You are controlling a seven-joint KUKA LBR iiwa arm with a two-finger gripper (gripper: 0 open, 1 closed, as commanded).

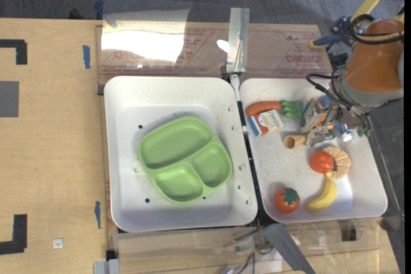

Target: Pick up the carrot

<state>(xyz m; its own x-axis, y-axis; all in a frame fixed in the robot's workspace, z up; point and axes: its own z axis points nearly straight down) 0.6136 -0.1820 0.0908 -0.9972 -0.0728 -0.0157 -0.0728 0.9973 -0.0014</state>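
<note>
while carrot [264, 107] lies in right bin [376, 192], gripper [325, 120] hovers nr it.

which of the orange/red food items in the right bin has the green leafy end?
The carrot at the bin's top left, lying sideways. The tomato has just a small green stem.

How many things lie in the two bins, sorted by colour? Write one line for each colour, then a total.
Green: 1, the plate in the left bin.
Orange: 1, the carrot.
Red: 2, the tomato and a red fruit.
Yellow: 1, the banana.
Tan: 2, a cone and a shell-like piece.
White: 1, a small carton.
Total: 8
</note>
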